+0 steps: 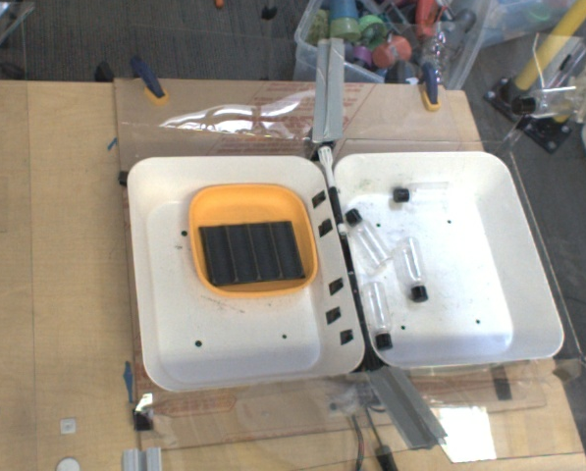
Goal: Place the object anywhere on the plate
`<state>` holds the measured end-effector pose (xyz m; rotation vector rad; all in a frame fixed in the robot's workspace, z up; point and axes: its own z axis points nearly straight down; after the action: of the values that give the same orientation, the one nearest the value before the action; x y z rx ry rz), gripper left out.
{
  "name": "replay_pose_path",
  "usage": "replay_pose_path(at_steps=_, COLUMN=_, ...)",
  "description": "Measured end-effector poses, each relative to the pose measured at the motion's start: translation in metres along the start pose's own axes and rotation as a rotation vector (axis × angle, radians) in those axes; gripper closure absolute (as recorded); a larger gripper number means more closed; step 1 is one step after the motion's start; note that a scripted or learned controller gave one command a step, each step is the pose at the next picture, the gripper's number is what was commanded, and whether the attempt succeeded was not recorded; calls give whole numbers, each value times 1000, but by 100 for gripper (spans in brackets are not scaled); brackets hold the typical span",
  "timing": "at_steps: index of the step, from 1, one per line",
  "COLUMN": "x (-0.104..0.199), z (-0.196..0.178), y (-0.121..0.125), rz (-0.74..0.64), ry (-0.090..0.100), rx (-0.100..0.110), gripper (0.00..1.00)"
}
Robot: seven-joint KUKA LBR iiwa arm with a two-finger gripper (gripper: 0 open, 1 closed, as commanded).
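Clear tubes point(407, 261) with black caps lie scattered in right bin point(489, 194); orange plate point(206, 209) sits in left bin point(165, 341), holding a black block point(251, 253). Jaw state: cannot tell. Risk: tubes roll, slipping from a pinch.

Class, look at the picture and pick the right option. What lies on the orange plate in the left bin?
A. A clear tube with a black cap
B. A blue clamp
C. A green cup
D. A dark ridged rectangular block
D: a dark ridged rectangular block lies flat on the orange plate, while the clear tubes lie in the right bin.
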<state>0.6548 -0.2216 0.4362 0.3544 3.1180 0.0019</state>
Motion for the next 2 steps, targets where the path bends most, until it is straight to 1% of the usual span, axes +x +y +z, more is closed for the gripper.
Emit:
replay_pose_path(at_steps=1, x=-4, z=0, y=1, rz=-344, ry=-5, rx=0, gripper=100)
replay_pose_path(at_steps=2, x=-13, z=0, y=3, rz=-778, ry=-7, rx=0, gripper=100)
